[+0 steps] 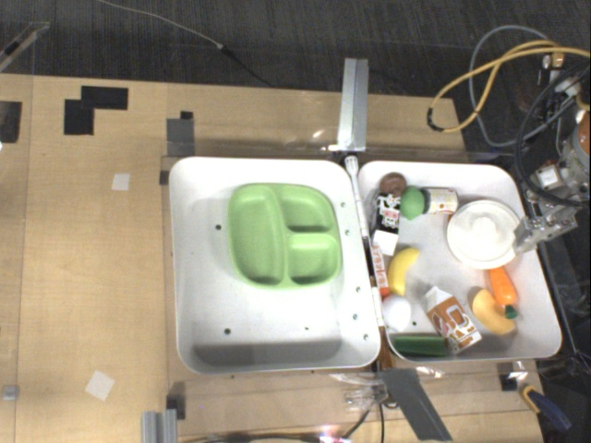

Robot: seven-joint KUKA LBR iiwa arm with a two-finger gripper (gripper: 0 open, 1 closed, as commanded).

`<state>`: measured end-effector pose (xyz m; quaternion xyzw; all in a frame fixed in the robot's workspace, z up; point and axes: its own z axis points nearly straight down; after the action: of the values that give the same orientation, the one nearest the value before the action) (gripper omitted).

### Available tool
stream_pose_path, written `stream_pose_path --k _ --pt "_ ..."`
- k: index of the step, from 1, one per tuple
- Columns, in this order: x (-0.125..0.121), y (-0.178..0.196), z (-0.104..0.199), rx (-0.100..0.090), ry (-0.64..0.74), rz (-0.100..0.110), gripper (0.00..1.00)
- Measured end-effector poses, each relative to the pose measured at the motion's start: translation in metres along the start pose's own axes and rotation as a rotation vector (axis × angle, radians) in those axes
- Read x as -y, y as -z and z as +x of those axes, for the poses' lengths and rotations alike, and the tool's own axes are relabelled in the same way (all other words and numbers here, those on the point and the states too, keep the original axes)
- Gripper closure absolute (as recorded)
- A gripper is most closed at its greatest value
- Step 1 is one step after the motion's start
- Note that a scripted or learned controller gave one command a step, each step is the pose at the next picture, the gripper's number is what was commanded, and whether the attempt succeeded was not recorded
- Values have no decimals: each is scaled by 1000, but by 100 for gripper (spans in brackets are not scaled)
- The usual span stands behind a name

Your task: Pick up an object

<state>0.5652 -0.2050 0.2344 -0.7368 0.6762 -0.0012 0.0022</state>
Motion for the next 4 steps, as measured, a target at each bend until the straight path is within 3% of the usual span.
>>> stream_pose_path --k 1,2,3,4 --pt "-52 -6 -12 1 391 -4 100" --pt "12 -29 -15 3 858 -2 100" --pt "29 18 2 -2 1101 -1 100" --pt "66 16 5 -2 1288 -1 100"
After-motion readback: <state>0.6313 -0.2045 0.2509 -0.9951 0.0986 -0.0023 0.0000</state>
